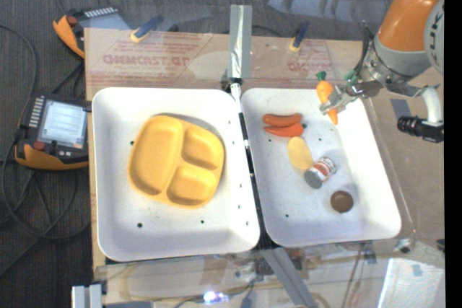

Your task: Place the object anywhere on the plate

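Claw [338, 102]: above the right bin's [382, 177] upper right part, pinching a toy carrot [326, 94]. Plate [177, 159]: yellow, three-compartment, in the left bin [115, 227], well to the claw's left. Hot dog [283, 124]: just left of the claw. Pale oval piece [299, 153], small can [320, 172], brown disc [341, 201]: below the claw.

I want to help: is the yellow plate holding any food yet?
No, the yellow plate is bare.

The arm [419, 7] is cut off by the right edge; the can's [321, 172] label is unreadable.
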`<state>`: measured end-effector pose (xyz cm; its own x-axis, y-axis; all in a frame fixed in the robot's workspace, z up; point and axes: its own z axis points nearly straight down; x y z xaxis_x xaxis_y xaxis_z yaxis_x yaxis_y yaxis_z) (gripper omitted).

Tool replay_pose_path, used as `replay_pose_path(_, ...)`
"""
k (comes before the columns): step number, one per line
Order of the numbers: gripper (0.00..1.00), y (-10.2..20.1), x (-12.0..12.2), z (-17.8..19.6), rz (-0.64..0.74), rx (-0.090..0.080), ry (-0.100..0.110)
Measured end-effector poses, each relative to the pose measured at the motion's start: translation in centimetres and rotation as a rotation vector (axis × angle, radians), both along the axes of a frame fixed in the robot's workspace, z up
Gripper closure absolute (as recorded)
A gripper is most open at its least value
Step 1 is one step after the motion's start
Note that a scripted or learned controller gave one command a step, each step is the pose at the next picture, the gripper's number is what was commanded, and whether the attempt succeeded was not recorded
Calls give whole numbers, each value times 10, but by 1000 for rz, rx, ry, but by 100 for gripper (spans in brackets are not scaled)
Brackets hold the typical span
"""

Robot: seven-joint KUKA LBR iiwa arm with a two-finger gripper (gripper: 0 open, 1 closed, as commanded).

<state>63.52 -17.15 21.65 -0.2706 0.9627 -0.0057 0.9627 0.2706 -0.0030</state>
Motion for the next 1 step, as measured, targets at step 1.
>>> replay_pose_path(1,100,71,3,-62,371,8,0)
